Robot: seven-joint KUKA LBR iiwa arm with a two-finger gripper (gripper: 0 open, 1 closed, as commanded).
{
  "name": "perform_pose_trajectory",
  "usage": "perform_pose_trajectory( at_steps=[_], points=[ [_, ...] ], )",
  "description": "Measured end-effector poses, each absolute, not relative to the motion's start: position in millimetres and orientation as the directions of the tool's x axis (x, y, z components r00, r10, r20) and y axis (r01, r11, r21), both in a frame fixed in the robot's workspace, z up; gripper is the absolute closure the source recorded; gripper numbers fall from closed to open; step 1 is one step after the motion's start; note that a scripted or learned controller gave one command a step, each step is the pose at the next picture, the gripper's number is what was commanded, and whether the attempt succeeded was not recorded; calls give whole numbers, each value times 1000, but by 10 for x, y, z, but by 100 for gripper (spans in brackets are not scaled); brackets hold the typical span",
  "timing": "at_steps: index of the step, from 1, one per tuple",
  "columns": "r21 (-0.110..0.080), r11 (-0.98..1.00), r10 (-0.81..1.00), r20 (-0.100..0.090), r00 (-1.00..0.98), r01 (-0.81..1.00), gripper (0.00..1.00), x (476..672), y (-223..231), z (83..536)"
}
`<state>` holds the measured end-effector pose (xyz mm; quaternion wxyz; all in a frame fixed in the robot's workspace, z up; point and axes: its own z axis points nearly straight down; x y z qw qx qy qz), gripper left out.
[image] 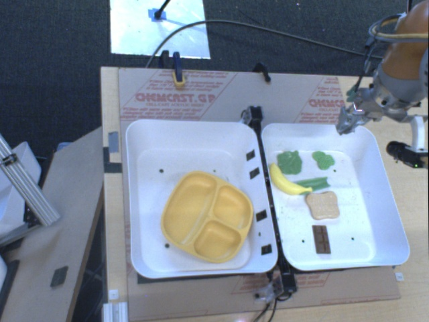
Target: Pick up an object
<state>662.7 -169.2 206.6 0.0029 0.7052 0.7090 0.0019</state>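
Observation:
The right bin (385,200) holds several toy foods: a yellow banana (287,181), two green leafy pieces (289,161) (323,159), a green bean pod (312,182), a slice of bread (323,205) and a brown chocolate bar (322,239). My gripper (348,121) hangs over the bin's far right corner, above its rim and apart from all the foods. The nearest piece is the right green leafy one, below and to the left of it.
The left bin (144,180) holds a yellow divided plate (207,215). Black clips run along the seam between the bins (258,173). The arm's orange band (405,49) sits at the upper right. A shiny sheet (159,17) lies beyond the bench.

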Motion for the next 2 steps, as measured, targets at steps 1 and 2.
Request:
perform_pose_trajectory(
  at_steps=[1,2],
  points=[
    [4,6,1000,-2,-6,1000,100,6638,-1691,2043],
    [2,8,1000,1,-8,1000,100,6496,-1128,2168]
  ],
)
